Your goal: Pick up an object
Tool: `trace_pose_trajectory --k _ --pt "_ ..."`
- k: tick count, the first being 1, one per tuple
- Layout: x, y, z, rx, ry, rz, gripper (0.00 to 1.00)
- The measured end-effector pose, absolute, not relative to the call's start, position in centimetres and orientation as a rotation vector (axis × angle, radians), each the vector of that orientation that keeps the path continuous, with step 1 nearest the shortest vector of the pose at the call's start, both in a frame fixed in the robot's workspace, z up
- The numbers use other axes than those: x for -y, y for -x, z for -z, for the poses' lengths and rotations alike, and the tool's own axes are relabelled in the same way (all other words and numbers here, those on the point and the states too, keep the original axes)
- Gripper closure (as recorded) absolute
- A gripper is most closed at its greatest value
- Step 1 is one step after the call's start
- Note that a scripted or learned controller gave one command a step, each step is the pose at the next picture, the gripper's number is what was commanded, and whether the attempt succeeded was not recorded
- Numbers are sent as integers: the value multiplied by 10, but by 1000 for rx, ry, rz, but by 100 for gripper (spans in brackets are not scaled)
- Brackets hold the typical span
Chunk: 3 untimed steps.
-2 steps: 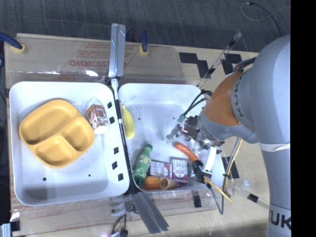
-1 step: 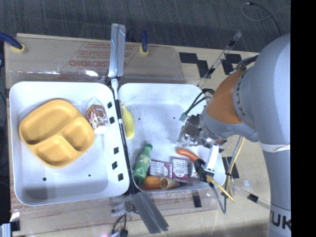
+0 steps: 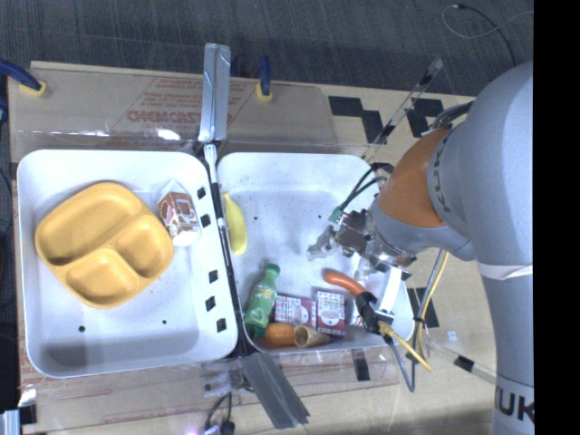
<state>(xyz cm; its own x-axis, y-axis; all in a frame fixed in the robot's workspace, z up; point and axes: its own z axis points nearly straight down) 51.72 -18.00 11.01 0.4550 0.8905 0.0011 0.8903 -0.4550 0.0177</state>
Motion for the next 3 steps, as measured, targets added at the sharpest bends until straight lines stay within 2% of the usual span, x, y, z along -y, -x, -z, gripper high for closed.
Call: trace_pose_trajectory --k 1,2,3 --pt "182 -487 -169 -1669 -2665 2 0" --pt "168 -503 -105 -1964 -2439 -9 0" --pt "192 -484 -100 -1943 -2447 -20 0"
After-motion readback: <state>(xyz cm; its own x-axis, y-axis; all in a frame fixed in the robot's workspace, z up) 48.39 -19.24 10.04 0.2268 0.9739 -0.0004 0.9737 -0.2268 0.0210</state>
